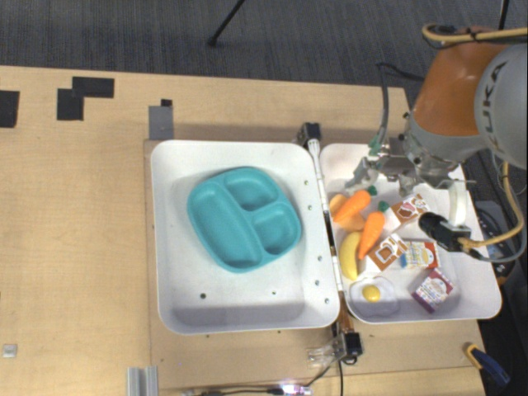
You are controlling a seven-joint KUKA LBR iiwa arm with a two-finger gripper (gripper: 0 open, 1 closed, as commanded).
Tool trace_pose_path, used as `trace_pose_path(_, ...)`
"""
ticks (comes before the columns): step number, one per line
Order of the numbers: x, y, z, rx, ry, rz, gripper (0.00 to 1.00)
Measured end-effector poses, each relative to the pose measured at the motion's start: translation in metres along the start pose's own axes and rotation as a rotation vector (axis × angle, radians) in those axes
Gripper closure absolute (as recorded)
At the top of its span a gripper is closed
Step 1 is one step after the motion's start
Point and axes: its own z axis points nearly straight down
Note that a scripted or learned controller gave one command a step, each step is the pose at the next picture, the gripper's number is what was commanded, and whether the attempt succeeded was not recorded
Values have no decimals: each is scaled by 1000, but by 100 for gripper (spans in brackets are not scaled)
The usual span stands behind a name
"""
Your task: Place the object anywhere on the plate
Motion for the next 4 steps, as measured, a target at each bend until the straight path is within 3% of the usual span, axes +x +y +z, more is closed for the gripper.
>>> trace_pose_path(1, 9, 18, 25, 2, 0, -166, 0)
trace_pose_path(2, 27, -17, -36, -4, -1, -450, 0)
trace_pose_path(3, 31, -28, -78, -7, -3, -629, 0)
trace_pose_path(4, 32, -25, -90, -17, -6, -632, 100)
